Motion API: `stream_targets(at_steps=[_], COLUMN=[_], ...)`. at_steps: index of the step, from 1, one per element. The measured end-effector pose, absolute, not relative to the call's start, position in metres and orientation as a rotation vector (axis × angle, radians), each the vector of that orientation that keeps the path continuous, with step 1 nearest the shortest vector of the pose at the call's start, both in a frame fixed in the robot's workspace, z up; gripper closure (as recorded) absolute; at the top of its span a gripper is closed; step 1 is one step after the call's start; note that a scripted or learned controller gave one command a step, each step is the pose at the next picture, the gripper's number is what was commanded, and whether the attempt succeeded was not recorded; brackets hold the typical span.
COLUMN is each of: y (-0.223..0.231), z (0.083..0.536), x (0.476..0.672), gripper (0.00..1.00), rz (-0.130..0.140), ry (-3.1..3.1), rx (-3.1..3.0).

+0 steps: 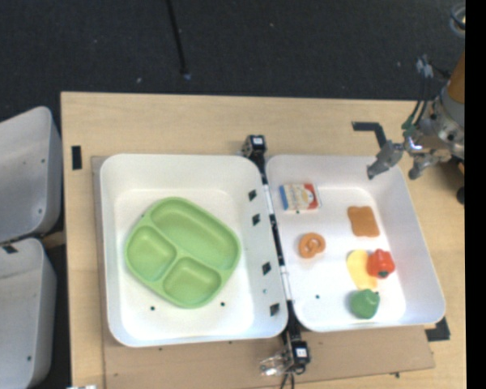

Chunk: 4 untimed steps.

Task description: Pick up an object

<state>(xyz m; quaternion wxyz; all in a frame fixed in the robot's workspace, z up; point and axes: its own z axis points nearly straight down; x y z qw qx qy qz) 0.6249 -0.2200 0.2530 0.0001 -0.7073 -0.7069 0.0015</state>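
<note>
The claw [395, 157] hangs open and empty over the glossy white right bin's [417, 241] rim, above scattered plastic food [363, 221].

Fixed overhead camera (slanted) looking down; both bins [105, 217] framed

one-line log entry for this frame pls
tool: over right bin's far right corner, nothing held | right bin: packet, pretzel, bread slice, red pepper, green pepper | left bin: green tray

The tool [386, 162] hangs over the right bin's [417, 241] far rim, holding nothing.
</note>
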Motion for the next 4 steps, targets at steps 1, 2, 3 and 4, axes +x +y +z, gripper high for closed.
stream_targets(at_steps=[1,2,3,4], y=[-0.217,-0.214,-0.215,-0.224], z=[0.201,0.143,0.158,0.219], x=[0.615,0.607,0.609,0.609], gripper=[0.00,0.00,1.00,1.00], rz=[0.005,0.005,-0.002,-0.003], ry=[-2.220,-2.218,-2.222,-2.221], rx=[-2.222,-2.223,-2.228,-2.230])
